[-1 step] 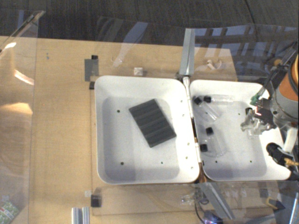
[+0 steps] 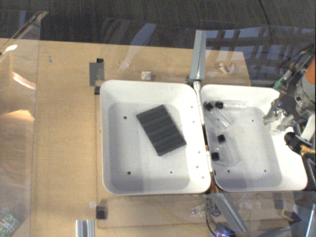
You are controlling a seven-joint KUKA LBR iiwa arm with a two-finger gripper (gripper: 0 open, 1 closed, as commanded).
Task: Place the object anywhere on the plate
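— Wooden bench (image 2: 59, 147) under both shallow white bins; where do we see the plate?

— We find the dark grey ribbed rectangular plate (image 2: 161, 130) mid left bin (image 2: 111, 181). Clear plastic tubes with black caps (image 2: 220, 138) lie along the right bin's (image 2: 256, 184) left side.

— The two-finger gripper (image 2: 277, 116)?

— Over that bin's right edge; we cannot tell its jaw state.

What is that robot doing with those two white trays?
The robot arm is reaching in over the edge of the right tray. That tray has a few small clear tubes with black caps lying in it. The left tray holds a dark ridged plate, lying flat and turned at an angle. The job is to put something onto that plate, and nothing is on it yet. The gripper sits by the right tray's far corner.
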